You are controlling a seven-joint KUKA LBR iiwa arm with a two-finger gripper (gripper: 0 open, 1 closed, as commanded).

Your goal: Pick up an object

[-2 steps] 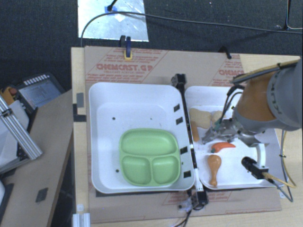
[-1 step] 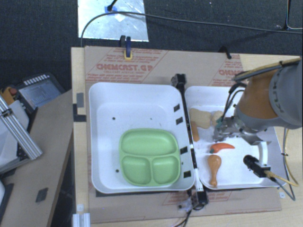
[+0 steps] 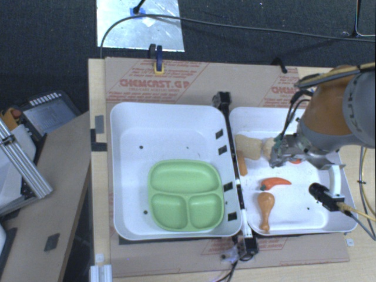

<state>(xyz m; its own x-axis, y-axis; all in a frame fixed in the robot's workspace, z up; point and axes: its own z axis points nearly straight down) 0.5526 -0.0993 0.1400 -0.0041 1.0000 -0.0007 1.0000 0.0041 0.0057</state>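
Overhead view of the table [image 3: 194, 75] with two white bins. The left bin [image 3: 135, 128] holds a green divided tray [image 3: 185, 194]. The right bin [image 3: 305, 216] holds four small items: a beige bread-like piece [image 3: 249, 146] at the far left, a thin orange stick [image 3: 241, 162] along the left wall, a red-orange pepper [image 3: 276, 183] near the middle, and a tan drumstick [image 3: 265, 208] at the near side. The end effector [image 3: 279, 152] sits low in the right bin, just beside the beige piece and just beyond the pepper; whether it is open, closed, or gripping anything cannot be told from this angle. Judged as candidates, all four look like light, rigid toy food with smooth, possibly slippery skins. The pepper is best taken across its narrow body, the drumstick across its thin shaft rather than its bulb. The stick lies against the wall, leaving little room for a grasp.
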